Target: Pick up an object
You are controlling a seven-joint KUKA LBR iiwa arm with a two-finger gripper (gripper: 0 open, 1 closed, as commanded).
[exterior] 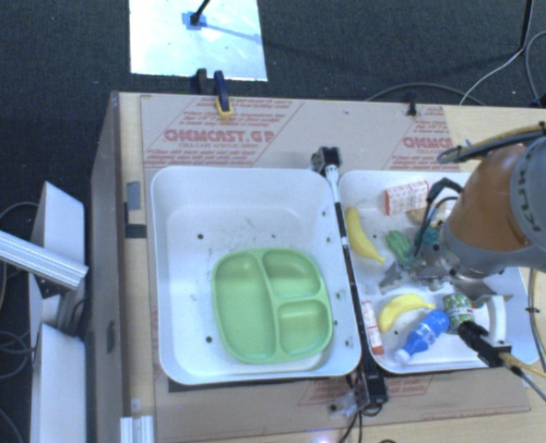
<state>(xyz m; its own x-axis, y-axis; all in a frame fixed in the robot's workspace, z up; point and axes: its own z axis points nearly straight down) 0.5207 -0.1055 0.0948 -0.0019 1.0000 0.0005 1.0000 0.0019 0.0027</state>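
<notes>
nothing lifted yet, judging by the scene: gripper (409,268) low in the right bin (517,349) at mid-right of frame, among a green toy (401,245), two bananas (359,233) (399,308) and a blue bottle (422,334). cannot tell the jaw state. grasp and lift left to do. tight here, with the bin divider just left; roomier in the left bin (181,247) around the green tray (273,305).

Both bins are plain white, the left bin (176,210) and the right bin (517,335). The divided plate (273,305) is pale lime green. Two bananas, one (359,235) and another (400,308), are bright yellow. There's a blue bottle (422,334), a small orange-and-white box (407,197), and a dark green toy (402,245). The desk (255,132) is tan with red lettering.
</notes>
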